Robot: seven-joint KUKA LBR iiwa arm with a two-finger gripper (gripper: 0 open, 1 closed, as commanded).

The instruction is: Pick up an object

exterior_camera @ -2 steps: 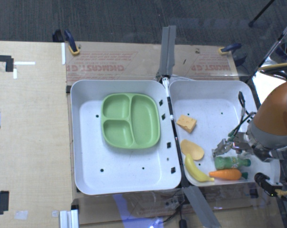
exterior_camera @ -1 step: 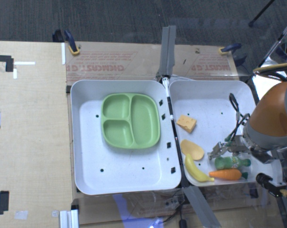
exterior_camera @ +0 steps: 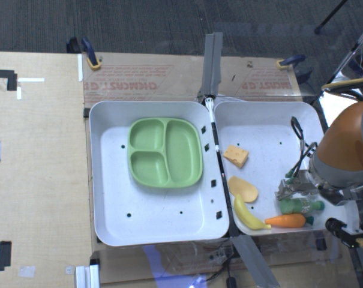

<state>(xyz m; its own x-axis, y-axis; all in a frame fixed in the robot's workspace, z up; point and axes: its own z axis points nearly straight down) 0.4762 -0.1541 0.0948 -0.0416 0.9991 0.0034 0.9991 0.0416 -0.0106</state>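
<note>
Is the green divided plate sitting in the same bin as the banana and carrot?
No, the green divided plate lies in the left bin, while the banana and carrot lie in the right bin.

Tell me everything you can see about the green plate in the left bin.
The plate is pale green, looks like matte plastic, and is a rounded rectangle with a raised rim. Ridges split it into three compartments: two smaller ones on the left, one above the other, and one long one on the right. It lies flat, right side up, on the floor of the left bin, toward the bin's far side. Nothing rests in it, and it looks clear of the bin's walls.
</note>
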